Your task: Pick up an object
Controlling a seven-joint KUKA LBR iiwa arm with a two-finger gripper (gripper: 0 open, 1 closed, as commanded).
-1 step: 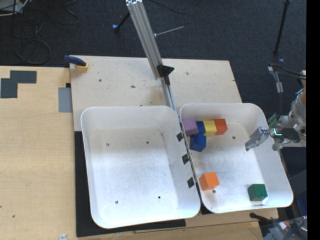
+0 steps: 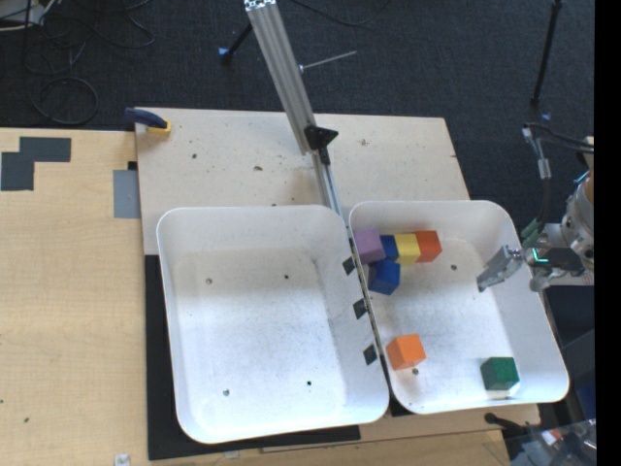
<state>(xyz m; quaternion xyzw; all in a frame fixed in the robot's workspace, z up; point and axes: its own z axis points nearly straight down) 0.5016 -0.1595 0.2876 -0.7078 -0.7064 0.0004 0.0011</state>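
Six blocks lie untouched in the right bin (image 2: 529,250), the green block (image 2: 500,373) nearest its front corner, while the end effector (image 2: 497,268) hangs over the right rim, apparently carrying nothing, so the pick is not yet begun.

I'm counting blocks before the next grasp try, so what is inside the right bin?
Inside the right bin: a purple block, two blue blocks, a yellow block, two orange blocks and a green block. Anything beneath the clustered blocks is hidden.
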